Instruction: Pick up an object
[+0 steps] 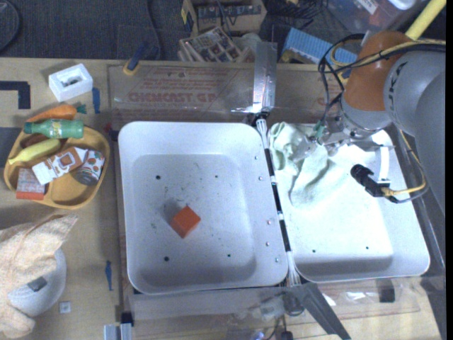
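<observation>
My tool (320, 134) sits on the pale cloth (306, 165) at the right bin's (368, 261) back-left corner; its grip I cannot tell. 1 orange block (186, 221) lies mid-left bin (141, 147).

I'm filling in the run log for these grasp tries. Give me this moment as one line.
arm: over right bin | claw: at pale green cloth | orange block: left bin, untouched | grasp: unconfirmed

Grey rounded arm (423, 91) with an orange band (374, 73); black and yellow cables trail alongside.
</observation>
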`<state>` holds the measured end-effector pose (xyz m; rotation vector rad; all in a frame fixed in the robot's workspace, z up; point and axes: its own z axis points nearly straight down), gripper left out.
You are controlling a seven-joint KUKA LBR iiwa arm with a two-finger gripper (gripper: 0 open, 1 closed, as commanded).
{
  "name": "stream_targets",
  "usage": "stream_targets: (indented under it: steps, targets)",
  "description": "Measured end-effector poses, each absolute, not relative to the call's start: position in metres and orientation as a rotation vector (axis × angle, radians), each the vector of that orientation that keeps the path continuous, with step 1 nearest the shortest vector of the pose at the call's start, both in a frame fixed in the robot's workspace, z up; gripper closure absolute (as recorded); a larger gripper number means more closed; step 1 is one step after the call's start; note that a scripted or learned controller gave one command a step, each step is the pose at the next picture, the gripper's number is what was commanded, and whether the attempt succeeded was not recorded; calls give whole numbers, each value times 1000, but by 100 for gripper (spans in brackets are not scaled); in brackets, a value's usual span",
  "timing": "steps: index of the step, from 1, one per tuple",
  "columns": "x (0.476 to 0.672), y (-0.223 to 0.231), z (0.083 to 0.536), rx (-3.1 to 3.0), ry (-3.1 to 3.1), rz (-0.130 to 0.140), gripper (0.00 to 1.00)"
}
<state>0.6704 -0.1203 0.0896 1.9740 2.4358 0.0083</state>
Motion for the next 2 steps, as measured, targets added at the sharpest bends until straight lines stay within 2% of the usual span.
stream_targets:
  steps: [1,2]
  targets:
    - [672,-120,99,1969,2436,10,100]
    - [645,-51,183,1823,2557,-1,100]
